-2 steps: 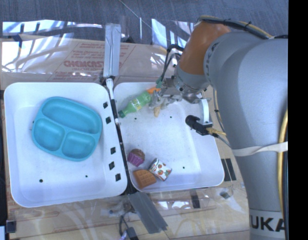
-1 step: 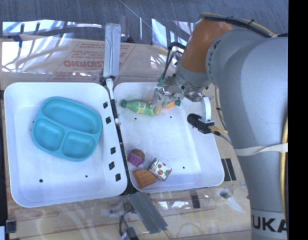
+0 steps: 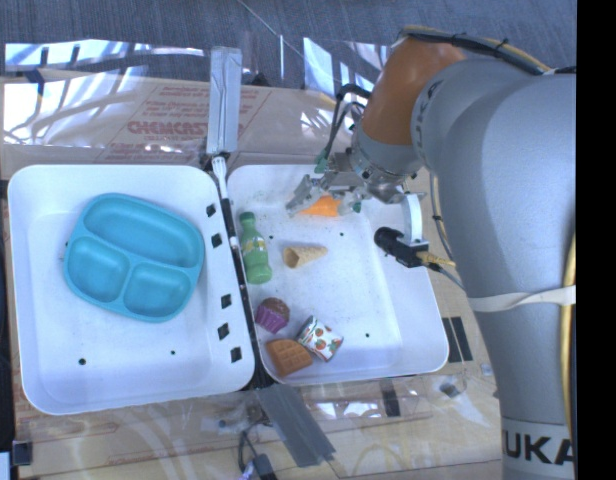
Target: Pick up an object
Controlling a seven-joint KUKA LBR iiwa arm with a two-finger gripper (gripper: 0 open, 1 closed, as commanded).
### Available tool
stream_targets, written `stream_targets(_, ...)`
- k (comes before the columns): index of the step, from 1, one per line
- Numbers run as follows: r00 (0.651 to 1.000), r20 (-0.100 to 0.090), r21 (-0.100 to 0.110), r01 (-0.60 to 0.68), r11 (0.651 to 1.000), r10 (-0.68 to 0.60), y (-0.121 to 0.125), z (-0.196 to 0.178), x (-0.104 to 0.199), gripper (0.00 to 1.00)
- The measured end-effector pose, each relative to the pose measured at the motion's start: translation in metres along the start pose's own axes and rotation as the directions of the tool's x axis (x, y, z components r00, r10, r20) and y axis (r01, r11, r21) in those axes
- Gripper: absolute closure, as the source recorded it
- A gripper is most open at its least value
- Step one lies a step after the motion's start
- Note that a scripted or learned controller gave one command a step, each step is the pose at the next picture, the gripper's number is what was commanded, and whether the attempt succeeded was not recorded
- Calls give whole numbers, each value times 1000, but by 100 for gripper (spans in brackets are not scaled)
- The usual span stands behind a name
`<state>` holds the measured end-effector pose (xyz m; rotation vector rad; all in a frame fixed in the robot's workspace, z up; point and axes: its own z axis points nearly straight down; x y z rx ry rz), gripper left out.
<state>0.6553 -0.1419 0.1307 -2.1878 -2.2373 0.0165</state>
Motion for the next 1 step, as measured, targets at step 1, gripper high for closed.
stream_targets(1, 1000, 1, -11, -14, 1000, 14, -30, 40, -15, 0)
